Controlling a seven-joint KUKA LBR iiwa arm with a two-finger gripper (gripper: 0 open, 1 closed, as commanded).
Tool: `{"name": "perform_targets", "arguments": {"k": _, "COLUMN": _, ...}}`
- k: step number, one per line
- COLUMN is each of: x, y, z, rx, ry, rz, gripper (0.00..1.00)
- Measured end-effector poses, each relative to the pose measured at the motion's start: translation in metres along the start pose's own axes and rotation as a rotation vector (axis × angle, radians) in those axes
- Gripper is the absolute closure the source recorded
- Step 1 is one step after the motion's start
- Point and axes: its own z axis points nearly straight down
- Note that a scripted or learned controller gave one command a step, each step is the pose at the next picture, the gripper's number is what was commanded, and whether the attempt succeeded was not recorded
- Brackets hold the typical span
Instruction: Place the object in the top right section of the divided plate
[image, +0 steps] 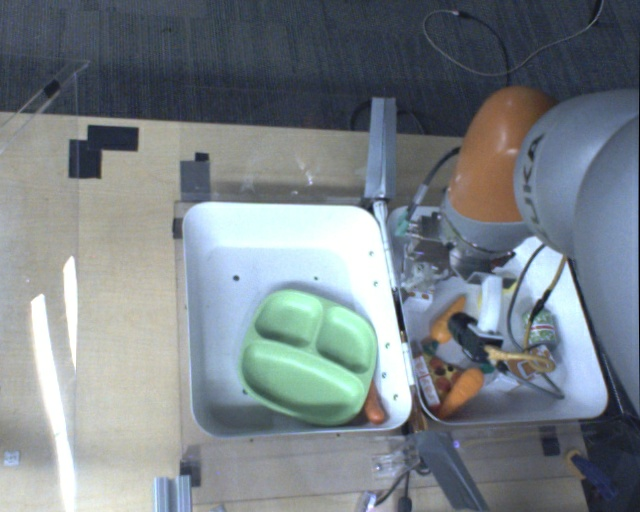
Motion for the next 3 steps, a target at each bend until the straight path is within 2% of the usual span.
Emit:
{"name": "perform_targets", "arguments": {"k": 1, "x": -0.019, "y": -0.003, "z": 0.033, "rx": -0.001, "ry": 0.002, "rz": -0.006, "gripper": 1.0}}
{"name": "perform_targets", "arguments": {"k": 2, "x": -0.054, "y": -0.059, "z": 0.034, "rx": 0.001, "ry": 0.003, "rz": 0.261, "gripper": 1.0}}
{"name": "perform_targets", "arguments": {"k": 3, "x": 0.002, "y": -0.033, "z": 0.033, "rx": 0.0, "ry": 0.003, "rz": 0.191, "gripper": 1.0}}
